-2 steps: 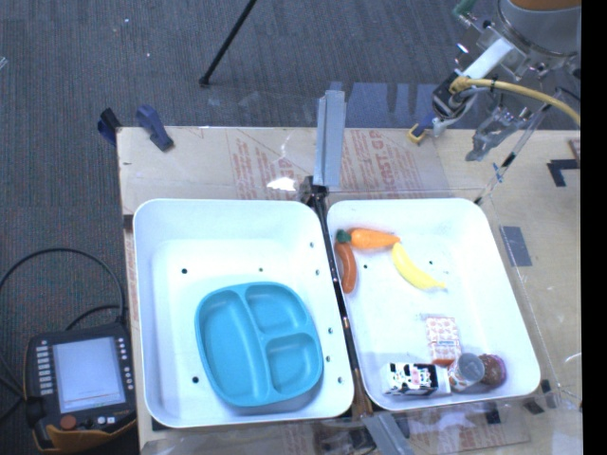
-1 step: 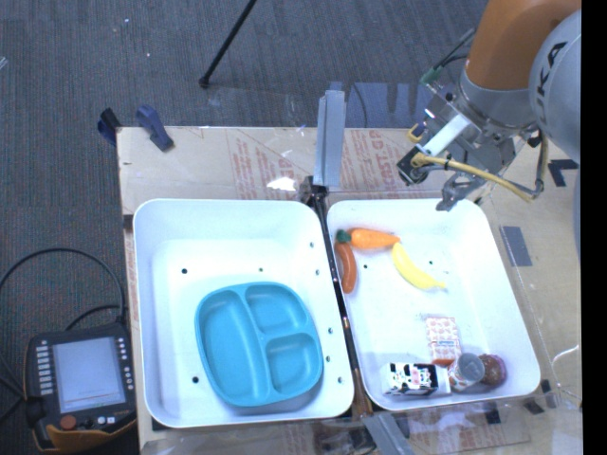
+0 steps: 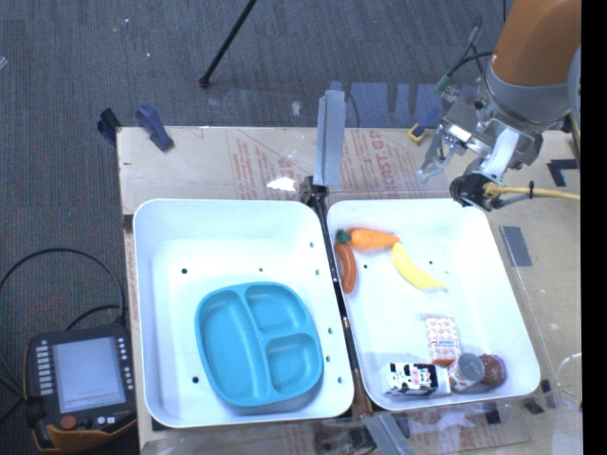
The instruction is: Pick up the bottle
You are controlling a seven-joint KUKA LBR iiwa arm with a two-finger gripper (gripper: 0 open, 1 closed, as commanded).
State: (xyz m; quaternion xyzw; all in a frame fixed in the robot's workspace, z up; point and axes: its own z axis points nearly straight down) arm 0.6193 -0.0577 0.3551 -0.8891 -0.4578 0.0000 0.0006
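Locating the bottle [image 3: 467, 370] comes first: it lies at the near edge of the right bin [image 3: 507, 282], wedged between a milk carton [image 3: 414, 378] and a brown round item [image 3: 491, 369], with a small printed packet [image 3: 441, 331] just behind it. The gripper [image 3: 434, 162] hangs beyond the bin's far rim, fingers spread and holding nothing. Bring it across the bin, descend vertically, and align the fingers so they enter the gaps beside the bottle, not onto its neighbours. Expect the smooth white floor to let the bottle slide. A carrot [image 3: 372, 239], sausage [image 3: 347, 268] and banana [image 3: 415, 269] lie well clear. The left bin [image 3: 166, 254] holds a blue tray [image 3: 258, 345]; a pendant [image 3: 85, 379] sits on the carpet.
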